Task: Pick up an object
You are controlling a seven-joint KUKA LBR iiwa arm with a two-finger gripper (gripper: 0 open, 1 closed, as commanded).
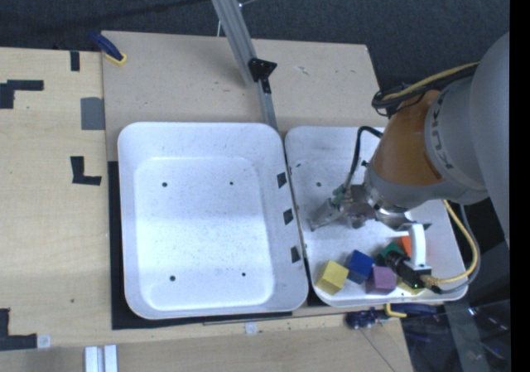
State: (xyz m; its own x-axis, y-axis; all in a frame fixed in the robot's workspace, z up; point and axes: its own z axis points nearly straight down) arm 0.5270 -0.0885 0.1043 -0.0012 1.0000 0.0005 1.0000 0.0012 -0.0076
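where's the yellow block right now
The yellow block sits in the right bin, near its front-left corner, just left of the blue block.

Slanted overhead view of both bins [132, 147]

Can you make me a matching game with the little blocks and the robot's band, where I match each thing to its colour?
Things:
1. block nearest the left bin
2. block just right of that one
3. block nearest the bin's front edge, by the cables
4. band above the robot's wrist

Colours:
a. purple
b. orange
c. yellow
d. blue

Right pairs: 1-c, 2-d, 3-a, 4-b.

All three blocks sit in the right bin, close together near its front.
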